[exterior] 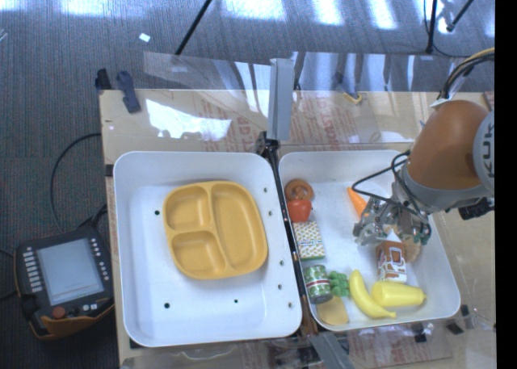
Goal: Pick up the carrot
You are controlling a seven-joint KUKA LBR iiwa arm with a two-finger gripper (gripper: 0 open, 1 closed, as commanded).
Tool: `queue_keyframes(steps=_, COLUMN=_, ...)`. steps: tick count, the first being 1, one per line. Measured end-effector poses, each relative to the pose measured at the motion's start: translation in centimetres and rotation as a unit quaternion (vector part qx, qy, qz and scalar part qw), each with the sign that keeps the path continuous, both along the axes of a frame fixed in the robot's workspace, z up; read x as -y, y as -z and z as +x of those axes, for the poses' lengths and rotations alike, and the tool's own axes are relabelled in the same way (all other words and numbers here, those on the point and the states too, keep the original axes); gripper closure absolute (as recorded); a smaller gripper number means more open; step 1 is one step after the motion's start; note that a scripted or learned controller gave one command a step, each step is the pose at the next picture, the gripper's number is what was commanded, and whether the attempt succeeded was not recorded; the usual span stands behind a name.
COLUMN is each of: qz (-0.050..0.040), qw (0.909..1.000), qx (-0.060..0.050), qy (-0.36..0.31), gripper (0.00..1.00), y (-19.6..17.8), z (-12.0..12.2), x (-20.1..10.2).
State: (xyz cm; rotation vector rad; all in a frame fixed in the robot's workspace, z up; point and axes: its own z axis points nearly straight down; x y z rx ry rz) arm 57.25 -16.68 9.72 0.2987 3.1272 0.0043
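Note:
The carrot is a small orange wedge on the floor of the right bin, in its upper middle part. Its right end runs under the gripper's metal body. My gripper hangs low over the bin, just right of and slightly below the carrot. The grey arm with its orange band comes in above it from the right. Nothing shows as lifted off the bin floor. A brown and white packet lies directly beneath the gripper.
The right bin also holds a red tomato, a brown round item, a green-white box, a can, broccoli, a banana and a yellow fruit. A yellow divided plate lies in the left bin.

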Motion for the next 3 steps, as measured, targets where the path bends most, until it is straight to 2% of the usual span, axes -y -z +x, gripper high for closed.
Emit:
queue_keyframes(steps=1, qz=-0.0008, qw=0.9737, qx=-0.002, qy=0.228, gripper=1.0, y=1.0, z=-3.1, x=-0.5)
queue_keyframes(steps=2, qz=-0.0009, qw=0.9659, qx=0.0, qy=0.259, gripper=1.0, y=0.9, z=3.5, x=-0.4)
queue_keyframes(steps=3, qz=-0.0006, qw=0.9114, qx=0.0, qy=0.411, gripper=1.0, y=-5.7, z=1.2, x=-5.1)
